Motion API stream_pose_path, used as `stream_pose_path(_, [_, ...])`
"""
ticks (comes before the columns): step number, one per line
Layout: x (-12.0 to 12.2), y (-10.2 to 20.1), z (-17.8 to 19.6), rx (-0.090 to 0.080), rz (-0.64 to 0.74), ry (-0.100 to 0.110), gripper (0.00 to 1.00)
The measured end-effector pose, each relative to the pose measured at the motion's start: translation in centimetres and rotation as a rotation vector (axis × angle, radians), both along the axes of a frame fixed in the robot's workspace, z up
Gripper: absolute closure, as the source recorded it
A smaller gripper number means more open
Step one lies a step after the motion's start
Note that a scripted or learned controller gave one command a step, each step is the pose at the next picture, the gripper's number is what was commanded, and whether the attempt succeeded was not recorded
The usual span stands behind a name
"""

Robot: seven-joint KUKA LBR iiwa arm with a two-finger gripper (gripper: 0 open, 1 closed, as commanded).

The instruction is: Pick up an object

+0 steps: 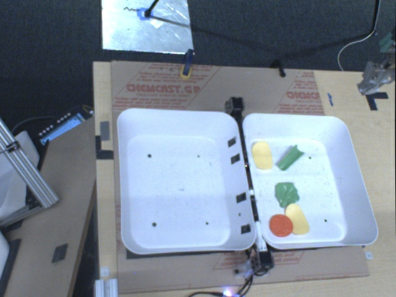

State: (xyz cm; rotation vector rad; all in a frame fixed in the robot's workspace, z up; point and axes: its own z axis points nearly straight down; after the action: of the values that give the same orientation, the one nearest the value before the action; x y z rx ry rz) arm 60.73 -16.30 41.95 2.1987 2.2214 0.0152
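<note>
From above, we see five small things in the right bin (328,187), all in its left half: a yellow piece (262,155) near the far left corner, a green stick (289,158) just right of it, a green lump (286,193) at mid-left, and a red disc (281,226) touching a yellow lump (297,219) near the front left corner. The left bin (179,178) adjoins the right bin's left wall. We cannot tell the gripper's state or whether it has anything.

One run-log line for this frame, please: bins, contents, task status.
left bin: nothing in it | right bin: yellow piece, green stick, green leafy piece, red round piece touching yellow oval | pick: not yet done
</note>
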Motion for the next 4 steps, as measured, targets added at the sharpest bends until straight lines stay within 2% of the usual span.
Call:
stream_pose_path(1, [-2.5,2.9,4.3,0.004,-0.003,0.011,1.0])
stream_pose_path(2, [-6.0,5.8,8.3,0.004,-0.004,0.014,1.0])
stream_pose_path(3, [-12.3,8.5,11.9,0.005,-0.003,0.011,1.0])
stream_pose_path(4, [-7.1,5.8,11.5,0.002,-0.011,0.014,1.0])
